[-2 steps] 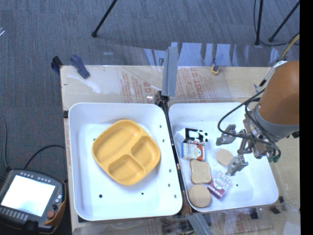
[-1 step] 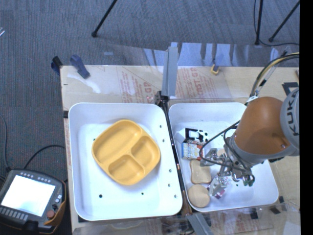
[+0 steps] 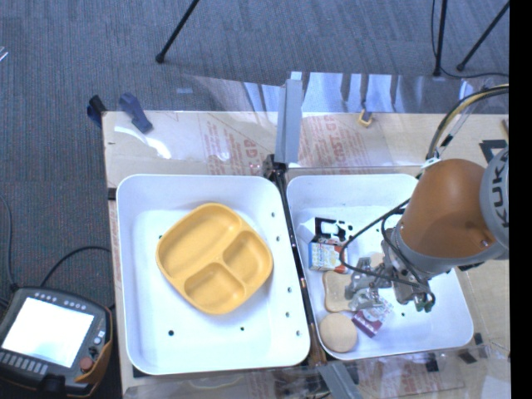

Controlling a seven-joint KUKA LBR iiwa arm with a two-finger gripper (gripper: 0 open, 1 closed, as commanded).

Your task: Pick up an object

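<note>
Round tan cookie [image 3: 338, 332], smooth.

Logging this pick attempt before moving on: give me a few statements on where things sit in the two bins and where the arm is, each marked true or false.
1. The yellow divided plate lies in the left bin. True.
2. The round cookie lies in the left bin. False: it lies in the right bin, near its front edge.
3. The gripper is over the right bin. True.
4. The arm reaches over the plate. False: it is over the right bin's clutter.
</note>
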